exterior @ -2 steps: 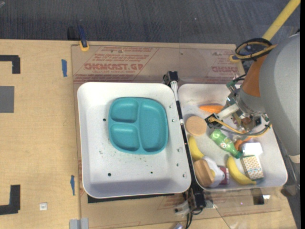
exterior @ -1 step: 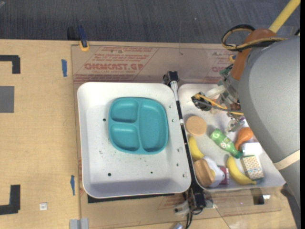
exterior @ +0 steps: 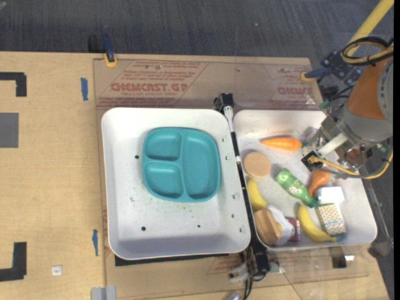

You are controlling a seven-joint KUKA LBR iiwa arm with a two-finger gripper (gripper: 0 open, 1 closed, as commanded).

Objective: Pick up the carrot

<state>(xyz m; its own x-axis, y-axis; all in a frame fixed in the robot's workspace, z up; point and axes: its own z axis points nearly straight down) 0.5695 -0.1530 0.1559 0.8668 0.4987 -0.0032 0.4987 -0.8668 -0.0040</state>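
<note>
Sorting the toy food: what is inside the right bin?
The right bin holds a carrot, a tan disc, a green bottle, two bananas, a small box and a bread-like item. The arm covers the far right corner.

I see an orange carrot (exterior: pixel 282 144) and a green bottle (exterior: pixel 295 187) among yellow bananas (exterior: pixel 312 225) in the white right bin (exterior: pixel 369 212). A teal plate (exterior: pixel 182 164) sits in the white left bin (exterior: pixel 119 180). The arm's band (exterior: pixel 367 99) is orange.
</note>
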